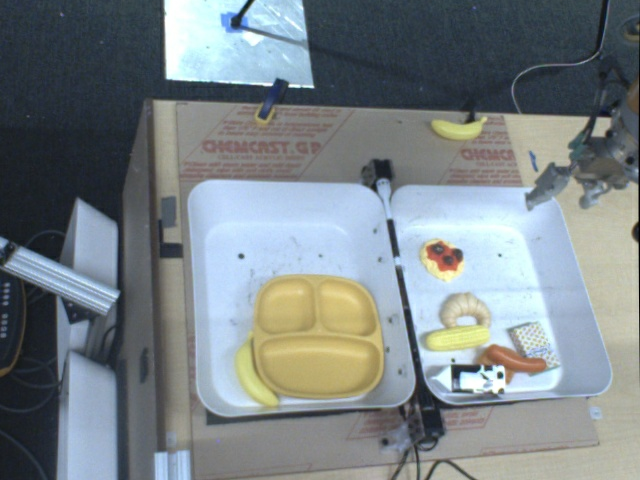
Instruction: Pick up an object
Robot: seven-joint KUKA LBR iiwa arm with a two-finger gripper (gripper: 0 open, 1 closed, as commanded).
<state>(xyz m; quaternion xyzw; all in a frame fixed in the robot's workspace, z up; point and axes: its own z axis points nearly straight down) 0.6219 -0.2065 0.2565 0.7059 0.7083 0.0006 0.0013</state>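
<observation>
Hovering with the pincer (566, 182) spread and holding nothing, above the right bin (580, 298) at its far corner. Croissant (465, 309) lying well below-left of the pincer; worth centring the fingers before descending, avoiding the corn (457, 339) just beyond.

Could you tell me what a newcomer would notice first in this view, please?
Probably the yellow divided plate in the left bin, a banana at its lower left edge. Next, the toy food cluster in the right bin, with the gripper above its upper right corner.
</observation>
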